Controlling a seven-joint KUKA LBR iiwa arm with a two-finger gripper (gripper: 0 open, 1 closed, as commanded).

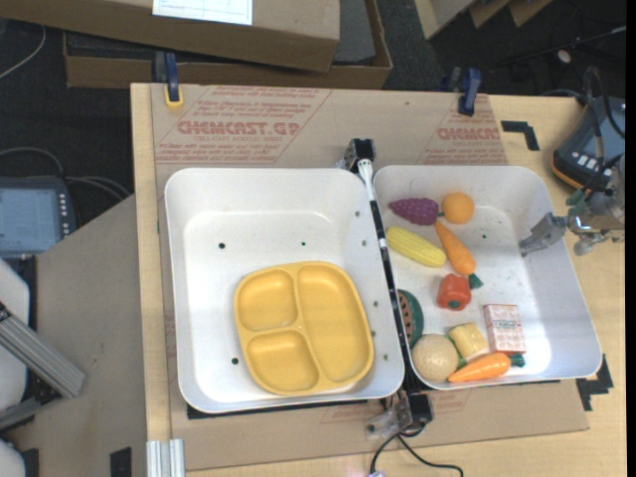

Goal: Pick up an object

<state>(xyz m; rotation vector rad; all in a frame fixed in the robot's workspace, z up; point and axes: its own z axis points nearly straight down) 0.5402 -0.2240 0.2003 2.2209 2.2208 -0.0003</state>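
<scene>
The right bin [556, 296] holds several toy foods. At the back lie purple grapes [414, 209] and an orange [458, 207], with a corn cob [415, 247] and a carrot [456, 249] below them. A red pepper [454, 292] sits mid-bin. Near the front are a pink carton [504, 327], a yellow chunk [467, 339], a second carrot [481, 367], a pale round piece [434, 357] and a watermelon slice [408, 313]. My gripper [544, 235] hangs over the bin's right side, apart from all the foods, with nothing seen in it.
The left bin [199, 266] carries a yellow divided plate [302, 326]. A black clamp [360, 153] sits where the bins meet at the back. Cardboard boxes [199, 18] stand behind the bench. Blue clamps [467, 92] hold the board's far edge.
</scene>
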